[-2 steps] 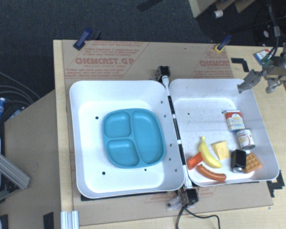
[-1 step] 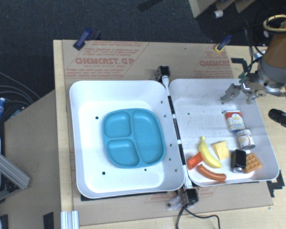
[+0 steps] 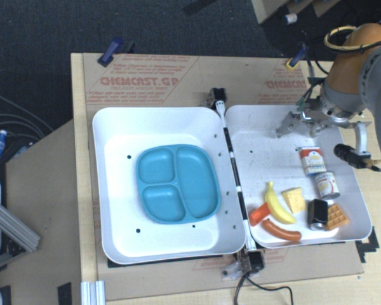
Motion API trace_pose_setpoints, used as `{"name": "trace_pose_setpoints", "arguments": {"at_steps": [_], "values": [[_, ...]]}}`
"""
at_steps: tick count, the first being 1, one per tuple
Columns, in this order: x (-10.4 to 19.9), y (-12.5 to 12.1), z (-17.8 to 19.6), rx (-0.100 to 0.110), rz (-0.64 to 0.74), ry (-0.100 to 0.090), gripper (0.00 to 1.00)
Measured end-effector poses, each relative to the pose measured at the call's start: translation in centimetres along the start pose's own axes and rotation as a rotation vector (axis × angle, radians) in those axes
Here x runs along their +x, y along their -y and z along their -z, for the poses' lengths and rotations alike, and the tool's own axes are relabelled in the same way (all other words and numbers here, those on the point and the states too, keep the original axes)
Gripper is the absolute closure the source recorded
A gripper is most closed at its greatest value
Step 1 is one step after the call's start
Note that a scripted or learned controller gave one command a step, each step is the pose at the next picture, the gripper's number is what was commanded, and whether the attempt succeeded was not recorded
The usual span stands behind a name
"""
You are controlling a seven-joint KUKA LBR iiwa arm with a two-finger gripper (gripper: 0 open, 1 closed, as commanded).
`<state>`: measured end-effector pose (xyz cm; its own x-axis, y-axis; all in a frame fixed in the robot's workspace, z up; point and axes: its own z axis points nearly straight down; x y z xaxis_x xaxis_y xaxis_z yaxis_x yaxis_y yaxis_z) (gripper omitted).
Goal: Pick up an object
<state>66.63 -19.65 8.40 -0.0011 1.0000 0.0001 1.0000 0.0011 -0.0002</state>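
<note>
While the blue tray (image 3: 176,183) sits in the left bin (image 3: 114,132), your targets crowd the right bin (image 3: 254,126) at 5 o'clock, banana (image 3: 277,205) touching sausage (image 3: 280,232), so the gripper (image 3: 303,121), spread wide w/ nothing held, may snag two.

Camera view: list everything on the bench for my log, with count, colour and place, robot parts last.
Bins: 2, white, side by side.
Divided plate: 1, blue, left bin.
Banana: 1, yellow, right bin near corner.
Sausage: 1, orange-red, below banana.
Cheese wedge: 1, pale yellow, beside banana.
Cans: 2, red and white, right bin.
Black can: 1, beside waffle.
Gripper: 1, grey, over right bin's far end.
</note>
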Motion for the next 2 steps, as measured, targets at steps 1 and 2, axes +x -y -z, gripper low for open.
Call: {"name": "trace_pose_setpoints", "arguments": {"at_steps": [1,2], "values": [[3.1,-0.1,0.1,0.002,0.000,-0.002,0.00],[3.0,-0.1,1.2,0.000,0.001,0.001,1.00]]}}
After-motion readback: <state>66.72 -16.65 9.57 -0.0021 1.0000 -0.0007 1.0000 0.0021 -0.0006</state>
